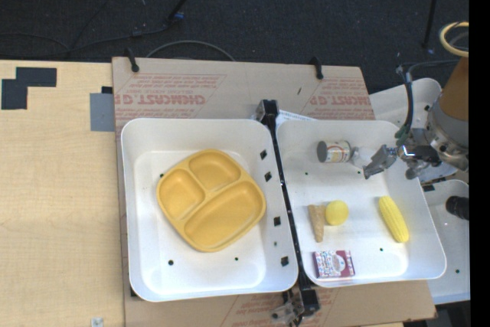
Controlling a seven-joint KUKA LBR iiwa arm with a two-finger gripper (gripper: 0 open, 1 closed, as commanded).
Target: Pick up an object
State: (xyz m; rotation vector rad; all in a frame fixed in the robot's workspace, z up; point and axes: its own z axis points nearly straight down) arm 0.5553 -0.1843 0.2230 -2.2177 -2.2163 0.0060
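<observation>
Jaws (398,162) spread wide, holding nothing, over right bin's (429,260) far right edge.

Two bins side by side; in the left bin (145,165), a divided tray (211,199); in the right bin (421,256), a can (335,152) at the back, a ball (336,212) touching a cone (317,222) mid-bin, corn (393,219) to their right, a packet (333,264) in front.
</observation>
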